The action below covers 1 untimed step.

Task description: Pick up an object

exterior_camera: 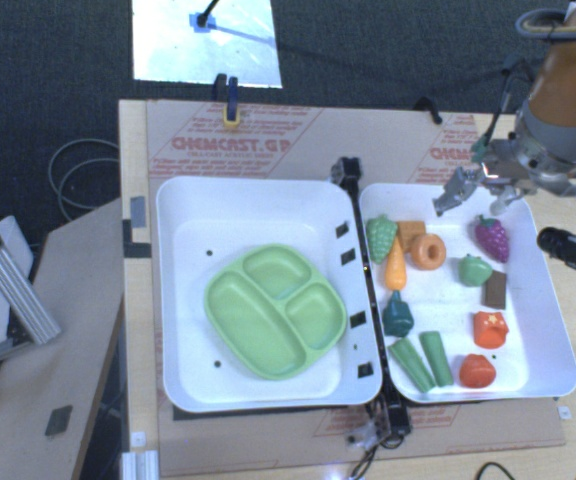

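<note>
Above the right bin's (543, 313) far edge, the gripper (476, 195) hangs with fingers apart, gripping nothing; the purple toy grapes (492, 237) lie just at its five o'clock

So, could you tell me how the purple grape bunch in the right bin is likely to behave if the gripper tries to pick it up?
The purple grape bunch looks like moulded toy plastic, so probably stiff and light. Its bumpy, tapering shape may slip between the fingers of the gripper unless squeezed across its widest part. Lying near the right bin wall, it might slide rather than roll if nudged.
</note>
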Each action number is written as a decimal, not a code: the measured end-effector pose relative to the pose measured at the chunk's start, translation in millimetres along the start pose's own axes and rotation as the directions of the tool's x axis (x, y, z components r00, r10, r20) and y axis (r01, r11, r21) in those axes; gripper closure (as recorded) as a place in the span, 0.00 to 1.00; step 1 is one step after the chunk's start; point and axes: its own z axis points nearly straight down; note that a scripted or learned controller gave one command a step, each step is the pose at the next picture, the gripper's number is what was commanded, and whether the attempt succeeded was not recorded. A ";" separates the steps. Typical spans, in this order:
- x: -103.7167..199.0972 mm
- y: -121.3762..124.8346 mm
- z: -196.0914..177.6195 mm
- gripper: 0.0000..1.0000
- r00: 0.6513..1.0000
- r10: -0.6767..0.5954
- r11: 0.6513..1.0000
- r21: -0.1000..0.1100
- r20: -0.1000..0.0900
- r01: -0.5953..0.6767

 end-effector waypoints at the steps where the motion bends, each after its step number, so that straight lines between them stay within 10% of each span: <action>1: 0.1 1.7 -6.3 0.00 1.000 -0.002 1.000 -0.011 0.001 0.002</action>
